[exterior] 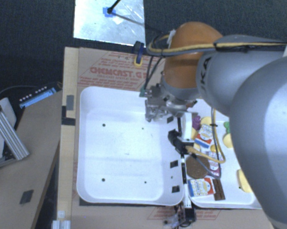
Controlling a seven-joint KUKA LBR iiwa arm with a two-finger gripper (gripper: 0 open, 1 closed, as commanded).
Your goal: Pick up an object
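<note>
Hanging over the back right part of the left bin (106, 153), the hand (155, 112) sits at the end of the big grey arm (254, 85), just below the orange band (190, 51). I cannot tell if the hand is open or closed, because it is small and dark from up here. I see nothing in it.

That white bin under the hand looks bare, with just a few little dark dots on its floor. So I think the hand is over the wrong spot for a pick. The things to pick up are all in the right bin (225, 201), next door. The arm covers much of that bin. I can see a round brown thing (195, 167), a small packet with red and blue on it (200, 187), another bright packet (205, 136), a bit of purple (196, 121), and some yellow pieces (243, 181) near the arm's edge. They lie close together, some touching, so grabbing just one may be tricky.

A row of black clips (175, 164) sits where the two bins meet. I think they keep the bins from sliding.

Both bins rest on a flat brown cardboard sheet with red letters (112, 72), which lies on the bench (25, 176). Behind is dark cloth with a shiny silver sheet (109, 15) on it. At the left edge leans a metal rail (3, 130).
</note>
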